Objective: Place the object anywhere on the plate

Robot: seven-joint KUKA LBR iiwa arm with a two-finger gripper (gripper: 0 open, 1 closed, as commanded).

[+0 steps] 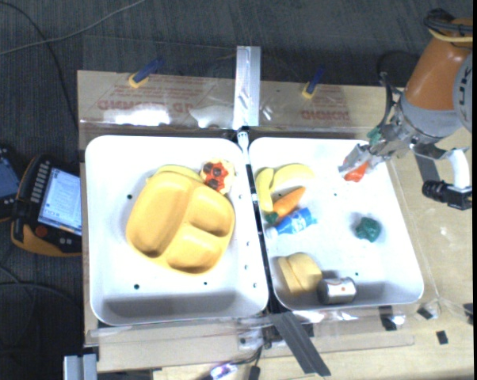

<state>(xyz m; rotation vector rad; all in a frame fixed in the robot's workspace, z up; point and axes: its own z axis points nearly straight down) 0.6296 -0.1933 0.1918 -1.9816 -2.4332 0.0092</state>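
Hovering over the right bin [405,212], well away from the yellow plate [183,224], your gripper [357,165] is pinching something red; carry it across high.

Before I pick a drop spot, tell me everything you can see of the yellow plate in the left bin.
The yellow plate is a divided dish of what looks like glossy plastic, with three rounded compartments set off by raised ridges. It lies flat, open side up, in the middle of the left bin, turned at a slant to the bin's walls. All three compartments look bare. A small orange and dark object sits against its far rim, and a yellow piece peeks out beside that rim.
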